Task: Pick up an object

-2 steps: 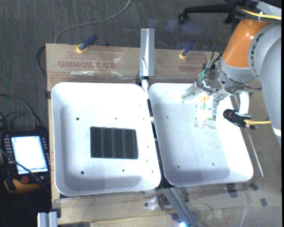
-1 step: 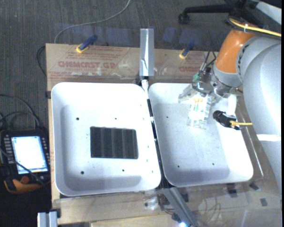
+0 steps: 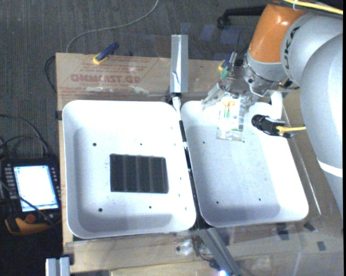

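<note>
Nearest the lens: front edge of the desk [image 3: 132, 246], bare wood, carrying two shallow white bins side by side.

Left bin [image 3: 80, 154]: one dark ribbed slab [image 3: 139, 173], flat on the floor, about mid-bin. Judged stiff, low-profile, fairly light; the broad top face offers no purchase, so a pinch across its shorter span, at opposite long edges, looks best. Ribs may help against slipping.

Right bin [image 3: 247, 183]: a small clear, packet-like item [image 3: 230, 119] with pale markings at the far end, directly beneath the tool. Judged very light, thin, possibly slick and crushable; take gently across its narrow width.

Tool [image 3: 231, 105]: over the right bin's far end, at or just above the clear item. Whether spread or closed cannot be told, nor whether it touches the item.

Arm [image 3: 276, 33]: grey, orange band, entering from the right.
</note>
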